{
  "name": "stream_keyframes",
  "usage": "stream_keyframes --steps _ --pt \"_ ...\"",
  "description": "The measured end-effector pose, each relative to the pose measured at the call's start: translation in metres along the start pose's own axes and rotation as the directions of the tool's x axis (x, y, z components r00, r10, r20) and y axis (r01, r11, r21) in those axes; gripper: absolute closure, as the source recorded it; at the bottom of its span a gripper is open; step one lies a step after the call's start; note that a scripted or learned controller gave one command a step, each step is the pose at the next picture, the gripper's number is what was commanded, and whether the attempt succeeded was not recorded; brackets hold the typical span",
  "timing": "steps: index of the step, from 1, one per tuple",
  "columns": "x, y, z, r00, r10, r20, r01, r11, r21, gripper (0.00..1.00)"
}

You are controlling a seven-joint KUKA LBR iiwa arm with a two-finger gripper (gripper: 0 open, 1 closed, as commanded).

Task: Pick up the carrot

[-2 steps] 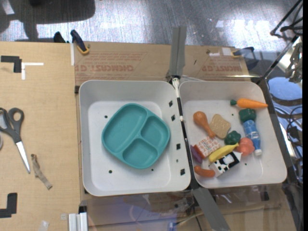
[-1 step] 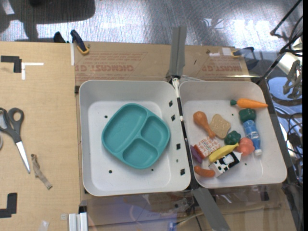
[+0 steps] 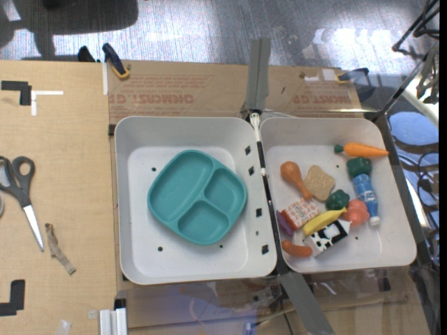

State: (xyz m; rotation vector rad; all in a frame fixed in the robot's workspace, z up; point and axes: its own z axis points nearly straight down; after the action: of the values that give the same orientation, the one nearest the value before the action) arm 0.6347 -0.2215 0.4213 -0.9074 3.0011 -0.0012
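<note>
So: step in hand = pre-approach. Small orange plastic carrot w/ green leafy end (image 3: 364, 150) lies untouched in right-hand shallow white bin (image 3: 405, 257), at far right corner, long axis approx left-right, green end pointing left, tip pointing right. It sits close to bin's far wall and right wall.

Gripper: state cannot be told from this view; nothing is seen between any fingers, so no grasp made yet by my reading.

Neighbours of carrot: dark green blocky toy (image 3: 359, 167) just near of it, apparently touching or nearly so — can't tell which. Blue-and-white tube-like bottle (image 3: 365, 194) nearer again. Rest of clutter well apart toward bin's middle/near side: brown toy drumstick (image 3: 295, 176), tan bread-slice toy (image 3: 319, 182), yellow toy banana (image 3: 323, 221), black-and-white cow-pattern carton (image 3: 330, 236).

Left-hand white bin (image 3: 126, 257) holds teal plastic divided plate (image 3: 198, 198); not relevant to the pick.

Next move, judged: arm needs to come in from right, descend over carrot's mid-body, fingers spread across the short axis (i.e. closing near-far), since body is slim and tapers.

Risks, judged:
- far wall + right wall leave little room for the far finger;
- near finger may hit green block and shove it, or pinch both;
- tapered, smooth body prob. slips if grabbed near tip → aim at thick part next to green end.

Progress: approx zero; carrot not yet lifted.
</note>
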Motion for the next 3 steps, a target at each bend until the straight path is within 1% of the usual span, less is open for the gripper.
stream_keyframes --steps 1,2,3 --pt "0.013 0.009 0.028 0.986 -0.165 -0.002 0.165 0.986 -0.003 1.00" --pt "0.031 0.021 0.004 0.969 -0.246 -0.001 0.246 0.969 -0.001 1.00" --pt "0.033 0.023 0.033 0.908 -0.418 -0.001 0.418 0.908 -0.005 1.00"
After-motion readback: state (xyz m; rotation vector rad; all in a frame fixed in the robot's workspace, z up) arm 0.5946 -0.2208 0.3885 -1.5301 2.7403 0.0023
